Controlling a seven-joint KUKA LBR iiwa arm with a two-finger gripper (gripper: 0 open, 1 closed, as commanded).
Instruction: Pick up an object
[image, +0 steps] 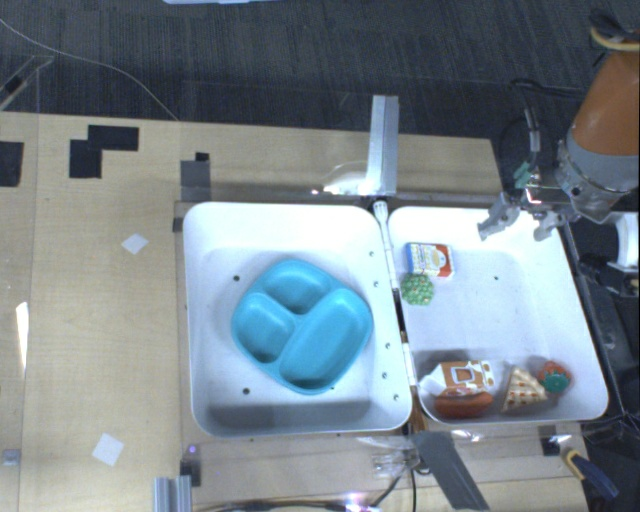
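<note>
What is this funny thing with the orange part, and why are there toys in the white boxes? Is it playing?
It's a robot arm, grey with an orange band, reaching in from the right. At its end is a gripper with two fingers, a bit like a crab's claw. Right now the fingers are spread open and hold nothing; they hang over the top corner of the right bin.

The picture comes from one camera fixed above the bench, looking down at a slant.

In the left bin lies a blue plate with three sections. In the right bin are small toy foods: a little box touching a green ball near the divider, and along the bottom edge a carton, a pizza slice and a small red and green piece.

The robot's job is to pick up one of them.
</note>
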